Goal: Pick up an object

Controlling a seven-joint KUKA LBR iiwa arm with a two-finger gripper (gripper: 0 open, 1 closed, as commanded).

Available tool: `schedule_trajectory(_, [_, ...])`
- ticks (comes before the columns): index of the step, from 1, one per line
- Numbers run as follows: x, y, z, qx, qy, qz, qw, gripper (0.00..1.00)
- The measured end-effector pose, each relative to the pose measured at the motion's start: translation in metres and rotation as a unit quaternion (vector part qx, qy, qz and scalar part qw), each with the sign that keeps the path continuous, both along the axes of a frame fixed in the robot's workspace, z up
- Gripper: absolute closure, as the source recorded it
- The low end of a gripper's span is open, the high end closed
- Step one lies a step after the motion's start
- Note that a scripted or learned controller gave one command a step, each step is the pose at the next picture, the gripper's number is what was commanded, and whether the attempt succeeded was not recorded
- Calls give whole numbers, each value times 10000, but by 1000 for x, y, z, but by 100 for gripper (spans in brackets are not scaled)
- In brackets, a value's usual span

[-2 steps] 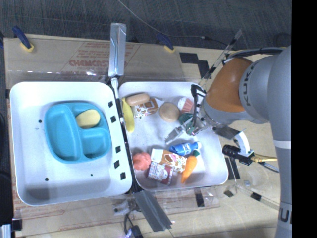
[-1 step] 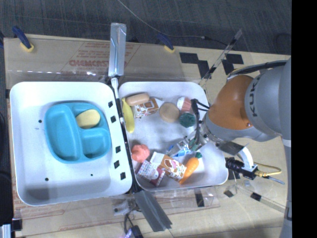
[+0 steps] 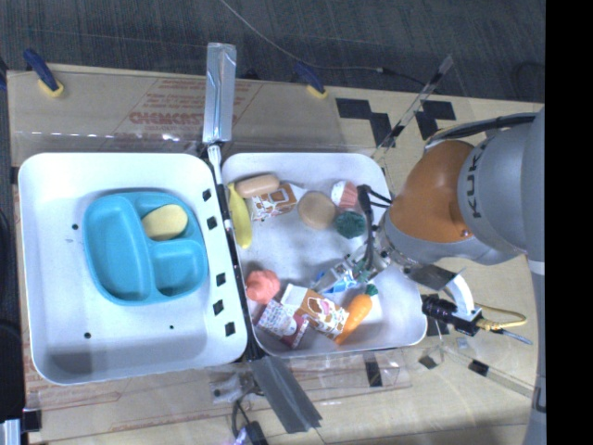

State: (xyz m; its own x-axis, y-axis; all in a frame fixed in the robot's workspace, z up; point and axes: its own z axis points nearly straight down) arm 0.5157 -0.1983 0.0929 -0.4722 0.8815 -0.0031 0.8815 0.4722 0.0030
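The hand sits low in the right bin, its tips buried among the clutter, so I cannot tell whether it is parted or closed. An orange carrot lies just below it, a teal ball just above (both apart from it), and a pink lump lies well to its left.
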Motion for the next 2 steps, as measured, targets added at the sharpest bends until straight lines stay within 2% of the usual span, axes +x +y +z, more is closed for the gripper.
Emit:
schedule_trajectory(1, [2, 1, 11, -3, -11, 34, 10000, 100])
schedule_trajectory(2, [20, 43, 32, 11, 21, -1435, 9897, 100])
